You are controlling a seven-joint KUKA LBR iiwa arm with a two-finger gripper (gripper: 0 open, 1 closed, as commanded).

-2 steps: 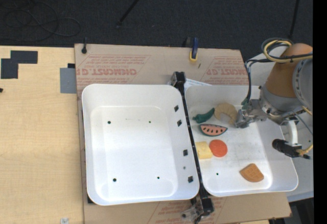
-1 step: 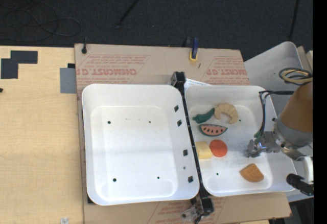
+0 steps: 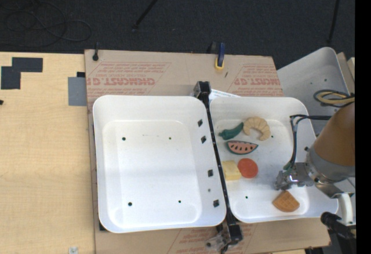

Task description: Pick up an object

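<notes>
The right bin (image 3: 301, 109) holds several toy foods: a green pepper (image 3: 232, 130), a tan croissant (image 3: 257, 127), a watermelon slice (image 3: 242, 147), a yellow block (image 3: 230, 170), a red tomato (image 3: 248, 167) and an orange-brown wedge (image 3: 286, 202). My gripper (image 3: 287, 180) hangs low over the right bin's near right part. It is just above the wedge and to the right of the tomato. I see nothing held in it.
The left bin (image 3: 107, 131) lies beside the right one, with a black divider clip strip (image 3: 210, 154) between them. Both rest on cardboard (image 3: 151, 76) on a wooden bench. The arm's orange band (image 3: 339, 137) covers the right bin's right edge.
</notes>
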